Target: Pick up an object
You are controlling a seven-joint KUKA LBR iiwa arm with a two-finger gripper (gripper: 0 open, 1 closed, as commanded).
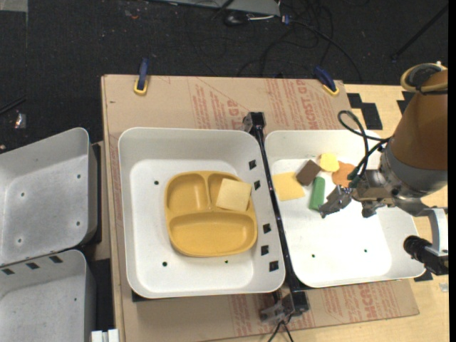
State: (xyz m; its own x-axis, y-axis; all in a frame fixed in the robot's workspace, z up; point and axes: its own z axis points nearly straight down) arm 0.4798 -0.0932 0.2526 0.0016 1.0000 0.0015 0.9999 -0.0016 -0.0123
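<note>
In the right bin [356, 255] a cluster of small objects lies at the upper left: a flat yellow square [288, 187], a brown block [308, 171], a round yellow piece [328, 163], an orange piece [345, 171] and a green block [316, 192]. My gripper [333, 204] hangs low over this bin, just right of the green block's lower end and below the orange piece. I see nothing held in it. The arm's orange band [422, 120] rises at the right edge.
The left bin [142, 212] holds a yellow divided plate [206, 226] with a pale yellow block [233, 194] in its upper right compartment. A black divider [269, 198] runs between the bins. Grey trays [43, 191] sit off the bench at left.
</note>
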